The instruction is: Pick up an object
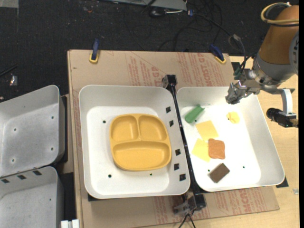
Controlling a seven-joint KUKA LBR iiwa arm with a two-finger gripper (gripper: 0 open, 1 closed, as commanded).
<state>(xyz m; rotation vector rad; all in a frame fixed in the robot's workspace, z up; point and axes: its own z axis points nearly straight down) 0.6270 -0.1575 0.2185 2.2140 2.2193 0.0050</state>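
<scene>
Over the far corner of the right bin (254, 141), poised high: gripper (236, 94), clenched or released impossible to tell. Just below, loose on the floor, yellow scrap (233, 117), green block (194, 113) further left; likely lining up a descent.

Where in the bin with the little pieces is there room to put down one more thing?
Bare floor lies along the right bin's right side, past the orange piece and brown piece. Another patch lies between the green piece and the small yellow piece. The middle is crowded with yellow squares.
</scene>
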